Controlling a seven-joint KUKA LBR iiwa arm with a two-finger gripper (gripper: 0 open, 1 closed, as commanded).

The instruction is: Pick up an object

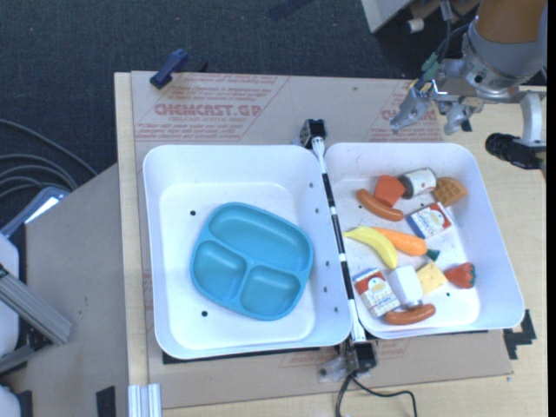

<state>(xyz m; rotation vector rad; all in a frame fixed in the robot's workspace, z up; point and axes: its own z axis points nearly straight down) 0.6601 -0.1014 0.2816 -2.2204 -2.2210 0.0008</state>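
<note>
My gripper (432, 113) hangs high over the far edge of the right bin (495, 259), fingers spread open with nothing between them. Below it the right bin holds several toy foods: a sausage (378, 205), an orange-and-white bottle (405, 184), a waffle (449, 190), a banana (373, 242), a carrot (407, 241), a small milk carton (429, 222), a cheese wedge (431, 278), a red strawberry (460, 274), a second carton (377, 292) and another sausage (408, 314). None of them touches the gripper.
The left bin (169, 233) bears a blue three-compartment tray (251, 260). A black clamp strip (330, 224) joins the two bins. A blue clip (168, 69) lies at the cardboard's far left corner. Cables run along the left.
</note>
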